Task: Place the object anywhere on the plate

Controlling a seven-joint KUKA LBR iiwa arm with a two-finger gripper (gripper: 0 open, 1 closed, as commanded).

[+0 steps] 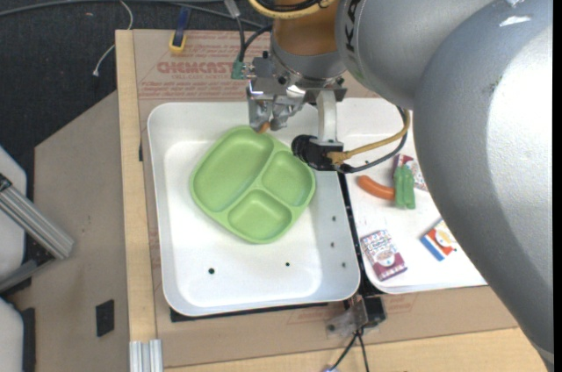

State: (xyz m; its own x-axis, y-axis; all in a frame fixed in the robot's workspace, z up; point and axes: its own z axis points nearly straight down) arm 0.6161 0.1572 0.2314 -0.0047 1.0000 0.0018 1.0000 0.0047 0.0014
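Nearest me, the left white bin (241,287) shows smooth plastic with small dark holes in its floor. In the right bin (421,274) lie a small flat packet with red print (380,249), too small to read, and a red, white and blue card (437,241). Beyond them, an orange carrot-shaped object (377,187) touches a green piece (404,186). The plate (253,182) is glossy light green, rounded, three compartments, sitting in the left bin. My tool (268,118) hangs at the plate's far rim; I cannot tell how its fingers stand, or whether it has anything. Farther back, the cardboard surface (189,63) carries red lettering, partly hidden.
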